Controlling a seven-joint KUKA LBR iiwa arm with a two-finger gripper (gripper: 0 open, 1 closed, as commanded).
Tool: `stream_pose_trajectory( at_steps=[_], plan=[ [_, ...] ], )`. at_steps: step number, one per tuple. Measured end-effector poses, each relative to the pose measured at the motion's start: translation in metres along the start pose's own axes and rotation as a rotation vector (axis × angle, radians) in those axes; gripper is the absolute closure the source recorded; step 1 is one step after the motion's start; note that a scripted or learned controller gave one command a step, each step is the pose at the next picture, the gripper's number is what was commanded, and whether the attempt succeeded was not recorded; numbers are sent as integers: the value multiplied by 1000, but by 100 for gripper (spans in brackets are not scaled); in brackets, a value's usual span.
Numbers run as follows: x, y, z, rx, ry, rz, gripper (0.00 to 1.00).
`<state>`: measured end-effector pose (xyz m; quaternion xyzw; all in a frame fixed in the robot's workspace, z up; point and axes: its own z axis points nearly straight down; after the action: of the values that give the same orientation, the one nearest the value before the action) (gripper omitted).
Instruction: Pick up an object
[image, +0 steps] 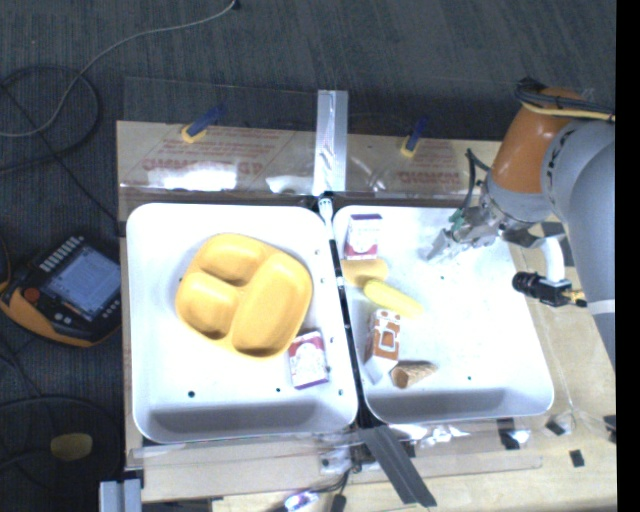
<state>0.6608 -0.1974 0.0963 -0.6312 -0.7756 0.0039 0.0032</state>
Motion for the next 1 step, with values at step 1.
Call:
stream_pose_trajectory(
  at_steps=[1],
  plan=[
    [0,0,0,0,0,0,0]
  ],
)
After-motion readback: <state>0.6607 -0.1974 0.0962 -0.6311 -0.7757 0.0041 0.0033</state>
